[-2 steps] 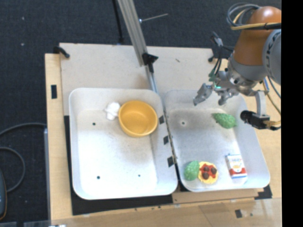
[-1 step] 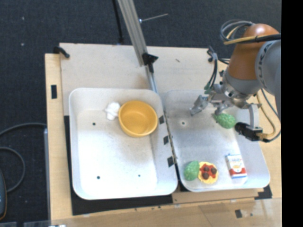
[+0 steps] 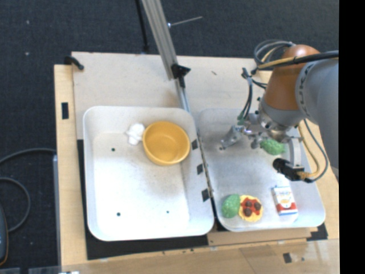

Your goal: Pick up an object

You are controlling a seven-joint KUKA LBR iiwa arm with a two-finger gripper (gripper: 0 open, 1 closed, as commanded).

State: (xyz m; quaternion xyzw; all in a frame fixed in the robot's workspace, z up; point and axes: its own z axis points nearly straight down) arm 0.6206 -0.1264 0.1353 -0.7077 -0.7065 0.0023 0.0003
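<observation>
We can see the gripper (image 3: 245, 138) sitting low over the upper part of the right bin (image 3: 228, 170), right of centre in the frame. One metal finger (image 3: 228, 140) pokes out to the left, but the wrist hardware covers the rest, so honestly we can't tell whether the jaws are spread or closed, or whether anything sits between them.

Just to the right of the gripper there's a small green object (image 3: 272, 147), partly tucked under the wrist and cables, so we only get a bit of it and can't say what it is. A black plug or connector (image 3: 285, 168) hangs just below that.

The rest of the stuff in the right bin is lined up along its lower edge: a green lumpy thing (image 3: 230, 205) touching a yellow and red toy (image 3: 250, 208), then a small white and red carton (image 3: 284, 201) further right, near the bin's lower right corner. The middle of this bin is bare speckled floor, so there's open room between the gripper and that bottom row.

Over in the left bin (image 3: 114, 210) we've got a yellow bowl (image 3: 166, 142) near the upper right corner with a little white object (image 3: 136, 133) touching its left side. The lower half of that bin is open floor.

A grey metal post (image 3: 162, 33) slants in from the top of the frame and ends at the gap between the bins. The arm (image 3: 308, 90) gets cut off at the right side.
</observation>
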